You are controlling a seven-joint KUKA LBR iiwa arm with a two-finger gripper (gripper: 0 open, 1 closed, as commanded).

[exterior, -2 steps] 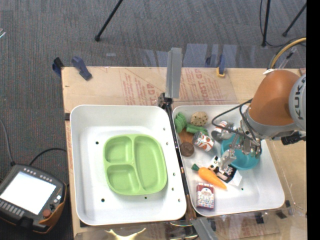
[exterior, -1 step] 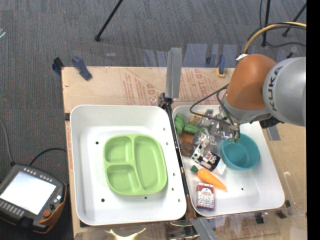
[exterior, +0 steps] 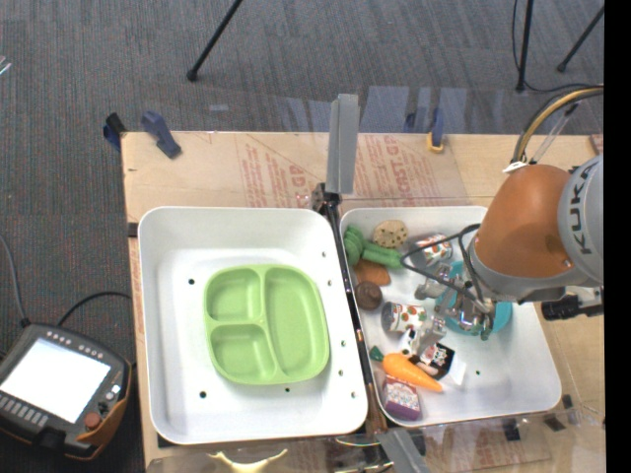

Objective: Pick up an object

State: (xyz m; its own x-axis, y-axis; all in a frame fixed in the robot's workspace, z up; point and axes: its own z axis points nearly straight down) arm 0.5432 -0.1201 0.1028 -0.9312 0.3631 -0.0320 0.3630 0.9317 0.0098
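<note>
Two white bins are set side by side on the bench so that things can be lifted from one and dropped in the other. The left bin [exterior: 168, 254] carries a green divided plate [exterior: 266, 323] near its middle. The right bin [exterior: 513, 382] carries the loose things, gathered along its left edge and toward its near-left corner: a round cookie [exterior: 390, 233] close to the far edge, a green toy [exterior: 373, 254] just beside it, a brown ball [exterior: 369, 295] against the left edge, a small printed can [exterior: 402, 316], an orange carrot [exterior: 412, 371] and a purple packet [exterior: 401, 396] by the near-left corner.

The arm is brought in from the right edge and held low over the middle of the right bin. The gripper [exterior: 434, 338] is seen just above the clutter, between the printed can and the carrot, with a teal piece [exterior: 498, 315] just beside it on the right. Whether the gripper is closed or spread cannot be told, since it is blurred against the small things below.

No object is seen lifted clear of the bin floor, so the pick is judged not yet done; the can and the carrot lie nearest the tool.
</note>
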